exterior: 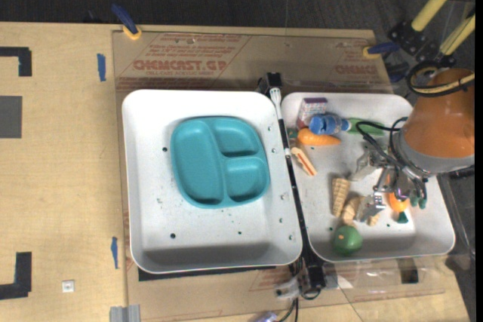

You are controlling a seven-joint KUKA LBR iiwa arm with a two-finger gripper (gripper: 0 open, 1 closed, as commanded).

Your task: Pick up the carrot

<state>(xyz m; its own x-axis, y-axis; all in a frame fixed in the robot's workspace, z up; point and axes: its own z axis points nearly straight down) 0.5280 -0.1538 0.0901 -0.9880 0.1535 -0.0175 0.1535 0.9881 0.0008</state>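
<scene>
Jaws: can't tell tbh, open or shut, too much clutter around the gripper [394,191], which sits low at the right side of the right bin [434,241]. Carrot [318,138] lies up near the bin's top left, well apart from it, w/ a blue thing [326,124] just above. Green ball [348,239] near the front edge; teal tray [220,160] in the left bin [147,222].

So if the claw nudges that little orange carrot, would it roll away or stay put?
Probably roll a little: the carrot looks smooth and tapered, so it might pivot in a curve rather than travel straight. It looks like rigid toy plastic, likely light and slippery. The blue toy beside it could stop it.
</scene>
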